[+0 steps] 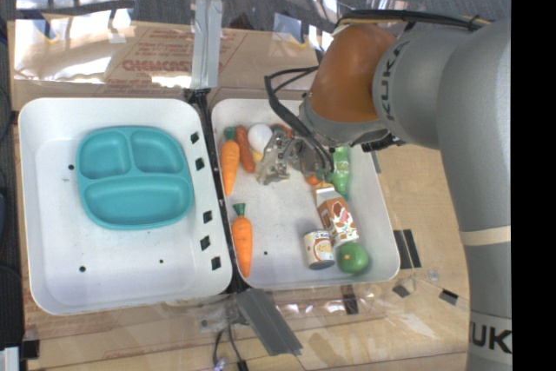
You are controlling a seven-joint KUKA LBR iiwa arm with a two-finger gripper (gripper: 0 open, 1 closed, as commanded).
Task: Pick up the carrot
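Reaching a carrot cleanly calls for choosing one target first, because the right bin [382,213] holds more than one: a carrot [229,167] lying lengthwise against the left wall near the top, another carrot [242,242] lower down along the same wall with its green top pointing up the frame, and a thinner, darker orange piece [246,149] just beside the upper one. The gripper [276,162] hangs over the upper middle of that bin, near a white egg-like ball [260,136], and nothing can be seen between its fingers; whether they stand apart or together I cannot tell, since the metal parts blur into each other. My judgement is that the upper carrot is the nearer choice, and that the fingers should straddle it across its width, coming down away from the bin wall so one finger does not jam on the rim. The crowding by the thin orange piece could spoil the closure. Much is hidden: the orange-banded wrist [352,74] covers the bin's upper right corner, a green item [340,169] is half masked under it, and a small orange scrap [312,181] beside the gripper is too small to name. The teal divided plate [135,176] sits in the left bin [43,213], well apart from the work.
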